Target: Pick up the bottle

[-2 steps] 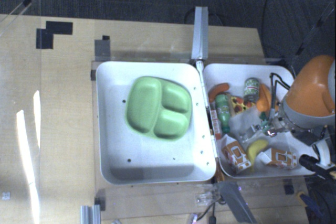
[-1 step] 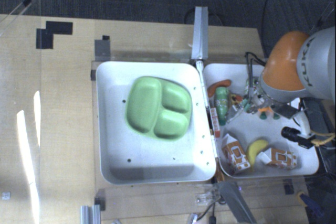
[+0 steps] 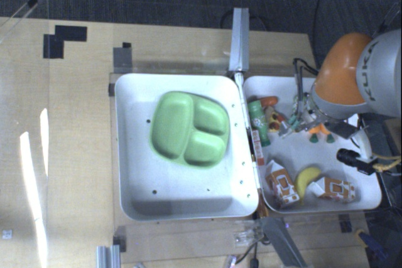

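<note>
Camera view: pincer hovers near green bottle, grip unclear.

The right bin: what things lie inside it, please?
In the right bin lie a green bottle by its left wall, a banana, two brown cartons and small colourful items beside the gripper. The arm covers the bin's upper right part.

Arm: grey rounded casing, black "KU" lettering, glossy orange band; metal gripper, thin black cables.
</note>
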Motion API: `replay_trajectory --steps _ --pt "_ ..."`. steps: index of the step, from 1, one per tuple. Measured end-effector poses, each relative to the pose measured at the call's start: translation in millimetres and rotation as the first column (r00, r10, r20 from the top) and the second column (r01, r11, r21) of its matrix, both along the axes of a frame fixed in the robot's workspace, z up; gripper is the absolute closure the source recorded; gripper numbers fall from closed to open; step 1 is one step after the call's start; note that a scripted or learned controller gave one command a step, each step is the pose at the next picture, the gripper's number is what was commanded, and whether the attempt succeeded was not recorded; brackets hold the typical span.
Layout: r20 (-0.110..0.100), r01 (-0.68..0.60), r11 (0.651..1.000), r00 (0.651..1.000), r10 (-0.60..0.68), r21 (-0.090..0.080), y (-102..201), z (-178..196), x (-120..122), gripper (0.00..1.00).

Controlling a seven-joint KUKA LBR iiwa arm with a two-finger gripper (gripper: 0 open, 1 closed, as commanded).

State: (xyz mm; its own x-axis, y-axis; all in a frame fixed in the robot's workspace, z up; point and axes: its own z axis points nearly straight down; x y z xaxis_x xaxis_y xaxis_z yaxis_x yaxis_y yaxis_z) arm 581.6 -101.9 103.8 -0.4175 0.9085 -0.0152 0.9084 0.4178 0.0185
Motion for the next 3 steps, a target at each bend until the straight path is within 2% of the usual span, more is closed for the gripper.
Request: replay_trajectory --steps 1,2,3 --pt "0.000 0.001 1.000 1.000 -0.001 -0.001 -0.5 0.1 0.0 0.00" --pt "0.005 -0.050 0.999 0.999 0.050 -0.007 0.1 -8.4 -3.5 0.00" --pt "0.014 -0.052 0.999 0.999 0.052 -0.008 1.2 4.1 -0.5 1.00"
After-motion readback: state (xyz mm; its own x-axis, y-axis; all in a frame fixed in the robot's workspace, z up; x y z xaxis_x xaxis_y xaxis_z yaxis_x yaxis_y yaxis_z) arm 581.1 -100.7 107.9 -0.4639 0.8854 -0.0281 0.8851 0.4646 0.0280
